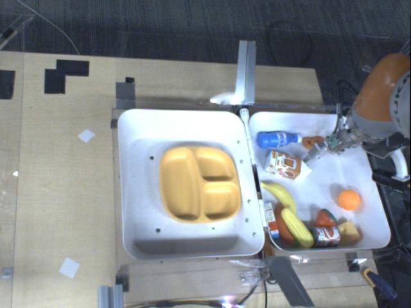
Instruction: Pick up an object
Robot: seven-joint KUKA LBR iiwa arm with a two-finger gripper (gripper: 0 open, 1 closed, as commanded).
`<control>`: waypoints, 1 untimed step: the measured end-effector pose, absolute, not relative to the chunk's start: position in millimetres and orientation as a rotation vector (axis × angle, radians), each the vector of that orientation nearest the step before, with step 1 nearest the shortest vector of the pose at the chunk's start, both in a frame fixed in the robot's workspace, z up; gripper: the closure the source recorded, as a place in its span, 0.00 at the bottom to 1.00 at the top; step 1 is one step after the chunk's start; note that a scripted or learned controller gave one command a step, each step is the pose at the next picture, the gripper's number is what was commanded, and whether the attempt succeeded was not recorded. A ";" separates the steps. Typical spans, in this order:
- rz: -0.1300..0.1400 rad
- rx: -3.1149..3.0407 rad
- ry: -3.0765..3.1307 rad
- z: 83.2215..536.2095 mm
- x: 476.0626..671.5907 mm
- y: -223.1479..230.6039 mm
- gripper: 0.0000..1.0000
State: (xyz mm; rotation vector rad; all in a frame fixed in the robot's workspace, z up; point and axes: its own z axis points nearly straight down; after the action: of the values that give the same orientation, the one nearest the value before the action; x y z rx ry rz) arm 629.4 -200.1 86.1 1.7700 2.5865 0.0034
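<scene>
So the grey arm's two-finger gripper [334,141] sits low in the right white bin [379,191], near its back edge, right next to a small brown-orange toy [313,142]. Honestly can't tell how it's set or if it's got anything. Close by lie a blue plastic bottle [277,138] and a little white-and-orange carton [284,165]. Further forward: an orange ball [349,199], yellow banana [280,194], corn cob [296,228]. The left white bin [138,172] has a yellow divided plastic tray [198,183].
</scene>
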 end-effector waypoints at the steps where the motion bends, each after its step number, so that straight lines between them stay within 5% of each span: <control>1: 0.004 1.929 2.472 147.9 634.5 -205.6 0.00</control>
State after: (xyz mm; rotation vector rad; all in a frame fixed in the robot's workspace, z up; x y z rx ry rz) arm 634.5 -205.6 147.9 1.9287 2.4722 0.0038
